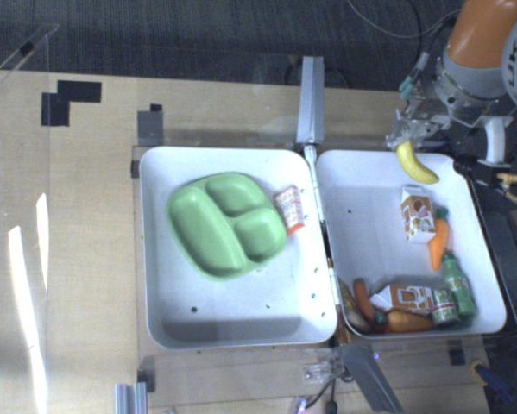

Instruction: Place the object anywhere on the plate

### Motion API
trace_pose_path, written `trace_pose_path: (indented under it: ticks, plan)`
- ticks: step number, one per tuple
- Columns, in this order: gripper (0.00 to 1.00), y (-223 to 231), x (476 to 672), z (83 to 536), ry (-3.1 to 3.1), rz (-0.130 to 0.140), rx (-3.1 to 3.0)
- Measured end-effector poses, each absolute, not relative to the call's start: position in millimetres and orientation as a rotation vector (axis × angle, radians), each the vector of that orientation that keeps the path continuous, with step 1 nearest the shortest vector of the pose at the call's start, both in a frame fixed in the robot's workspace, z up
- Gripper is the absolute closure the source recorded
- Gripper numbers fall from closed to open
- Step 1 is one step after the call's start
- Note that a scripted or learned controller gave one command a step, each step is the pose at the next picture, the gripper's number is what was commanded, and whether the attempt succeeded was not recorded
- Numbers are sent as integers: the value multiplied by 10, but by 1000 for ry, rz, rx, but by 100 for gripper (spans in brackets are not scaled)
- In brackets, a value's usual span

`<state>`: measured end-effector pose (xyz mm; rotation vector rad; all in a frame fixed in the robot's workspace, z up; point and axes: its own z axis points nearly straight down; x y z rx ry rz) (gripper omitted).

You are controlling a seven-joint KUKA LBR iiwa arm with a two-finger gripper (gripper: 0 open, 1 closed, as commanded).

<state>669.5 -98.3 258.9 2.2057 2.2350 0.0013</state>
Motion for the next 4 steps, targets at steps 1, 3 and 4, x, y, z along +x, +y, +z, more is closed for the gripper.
trace_pose_path:
  ticks: [1,3,4]
  plan:
    - [100,-319,6400,1815,2222,-3,2225]
    - [100,732,6189,1825,2793,2,1441]
    - [100,1188,5962,2391,2833,4,1355]
